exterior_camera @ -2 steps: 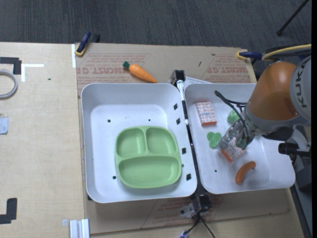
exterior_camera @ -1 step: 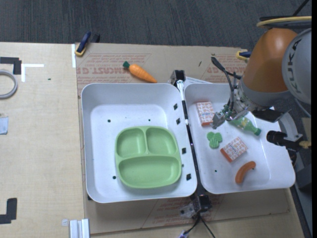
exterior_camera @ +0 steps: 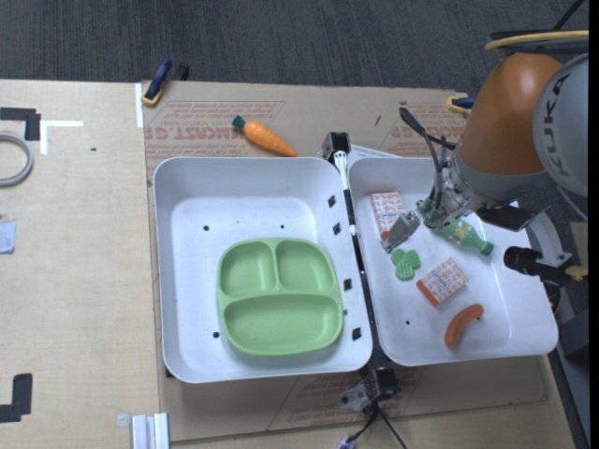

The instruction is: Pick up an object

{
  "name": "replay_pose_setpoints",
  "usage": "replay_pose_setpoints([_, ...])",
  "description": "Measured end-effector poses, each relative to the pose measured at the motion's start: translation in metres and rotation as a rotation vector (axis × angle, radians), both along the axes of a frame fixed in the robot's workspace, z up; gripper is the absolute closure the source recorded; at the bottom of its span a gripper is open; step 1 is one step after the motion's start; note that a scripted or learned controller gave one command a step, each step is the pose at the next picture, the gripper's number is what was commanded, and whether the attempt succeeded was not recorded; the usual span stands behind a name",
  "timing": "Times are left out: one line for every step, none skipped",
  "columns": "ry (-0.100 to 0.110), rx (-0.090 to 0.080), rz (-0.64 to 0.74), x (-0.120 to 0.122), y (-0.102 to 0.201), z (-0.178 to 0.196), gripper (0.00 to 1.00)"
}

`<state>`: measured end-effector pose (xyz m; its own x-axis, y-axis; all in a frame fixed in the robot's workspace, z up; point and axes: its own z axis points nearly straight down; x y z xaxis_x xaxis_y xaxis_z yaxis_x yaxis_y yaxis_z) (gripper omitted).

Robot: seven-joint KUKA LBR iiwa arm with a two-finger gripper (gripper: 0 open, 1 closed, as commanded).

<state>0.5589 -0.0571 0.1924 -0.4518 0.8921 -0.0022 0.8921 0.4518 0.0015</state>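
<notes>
Camera view shows the gripper (exterior_camera: 404, 232) low in the right bin (exterior_camera: 524, 344), just above the green toy (exterior_camera: 406, 265), maybe to grab it, grip state unclear

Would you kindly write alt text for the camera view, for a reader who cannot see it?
The gripper hangs low in the right bin, beside a green toy, two small cartons, a green bottle and a sausage. The left bin holds a green divided plate; a toy carrot lies on the cardboard behind.
</notes>
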Motion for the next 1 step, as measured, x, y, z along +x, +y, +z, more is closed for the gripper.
replay_pose_setpoints([-0.003,-0.001,0.044,-0.0795,-0.0469,-0.0948,0.00])
